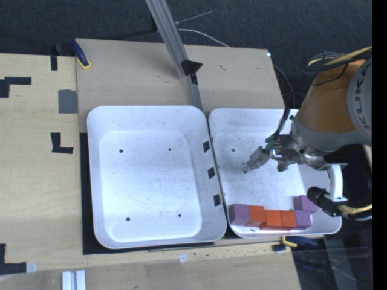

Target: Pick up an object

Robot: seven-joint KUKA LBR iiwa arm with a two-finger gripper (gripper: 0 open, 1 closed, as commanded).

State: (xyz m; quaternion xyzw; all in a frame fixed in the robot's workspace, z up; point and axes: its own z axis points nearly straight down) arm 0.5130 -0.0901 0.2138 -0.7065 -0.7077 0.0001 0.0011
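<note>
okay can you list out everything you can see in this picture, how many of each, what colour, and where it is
White bins: 2, white, side by side on the bench; left bin, right bin.
Purple blocks: 2, purple, along the near wall of the right bin, one at the row's left end, one at its right end.
Orange blocks: 2 or so (edges hard to separate), orange, between the purple ones.
Metal pole: 1, grey, slanting in from the top toward the gap between the bins.
Black tape marks: several, black, on the bench to the left.
Clamp: 1, blue and yellow, at the board's far left corner.
Arm: 1, grey with orange band, at the right.
Gripper: 1, grey metal, above the right bin's middle.
</note>
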